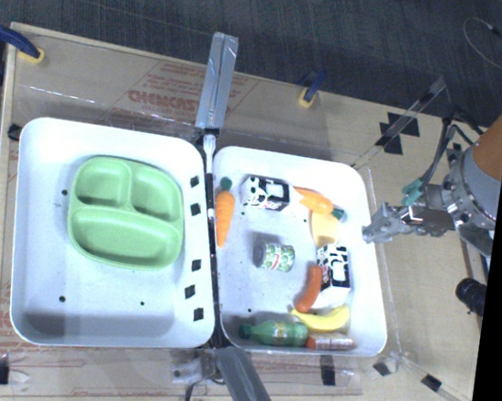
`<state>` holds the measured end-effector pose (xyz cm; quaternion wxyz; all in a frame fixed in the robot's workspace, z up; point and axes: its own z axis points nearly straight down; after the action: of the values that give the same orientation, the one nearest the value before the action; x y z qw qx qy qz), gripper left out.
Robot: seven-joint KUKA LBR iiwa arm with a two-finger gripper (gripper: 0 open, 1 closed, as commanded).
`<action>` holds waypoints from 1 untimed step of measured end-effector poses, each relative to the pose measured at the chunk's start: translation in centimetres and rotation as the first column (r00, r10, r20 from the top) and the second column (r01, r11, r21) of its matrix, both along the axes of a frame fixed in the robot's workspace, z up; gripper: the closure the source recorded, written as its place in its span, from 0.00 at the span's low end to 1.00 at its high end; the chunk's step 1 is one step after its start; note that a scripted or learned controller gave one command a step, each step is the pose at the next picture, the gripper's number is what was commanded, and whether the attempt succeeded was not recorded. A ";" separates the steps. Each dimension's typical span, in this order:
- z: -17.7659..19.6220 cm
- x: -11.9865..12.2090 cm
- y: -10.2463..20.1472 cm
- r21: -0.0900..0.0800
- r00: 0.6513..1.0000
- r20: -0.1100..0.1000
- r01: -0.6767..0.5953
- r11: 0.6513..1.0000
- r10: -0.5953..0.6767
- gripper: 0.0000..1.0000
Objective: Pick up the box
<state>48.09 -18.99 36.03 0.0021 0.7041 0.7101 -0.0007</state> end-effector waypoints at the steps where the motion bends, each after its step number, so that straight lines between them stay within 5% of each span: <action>1: 1.1 0.1 0.0 -0.001 1.000 0.001 -0.007 1.000 0.007 1.00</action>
<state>48.21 -18.95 37.08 0.0028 0.7016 0.7126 -0.0010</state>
